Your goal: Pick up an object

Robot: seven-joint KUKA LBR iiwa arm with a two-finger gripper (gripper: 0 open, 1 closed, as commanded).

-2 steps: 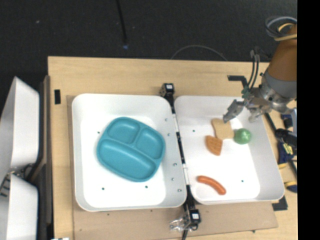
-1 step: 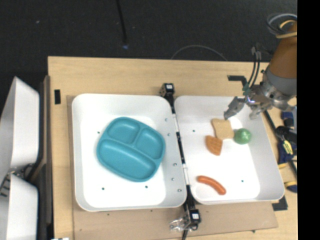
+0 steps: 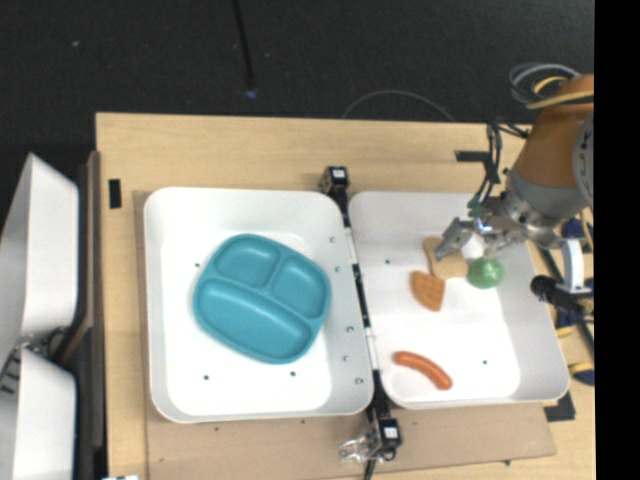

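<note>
My gripper [image 3: 470, 236] hangs spread and empty in the right bin [image 3: 520, 363], between toast slice [image 3: 429, 290] and green ball [image 3: 486, 273]; nothing lifted yet

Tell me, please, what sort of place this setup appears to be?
Likely a robotics lab grasping bench: a robot arm reaches over two white bins, holding a teal divided plate and toy food like a sausage.

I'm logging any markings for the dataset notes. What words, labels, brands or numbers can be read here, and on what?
None can be read.
The blue divided plate, the hot dog, the orange wedge and the green ball bear no print.
The white bins are plain.
Any marking on the arm is too blurred to tell.
</note>
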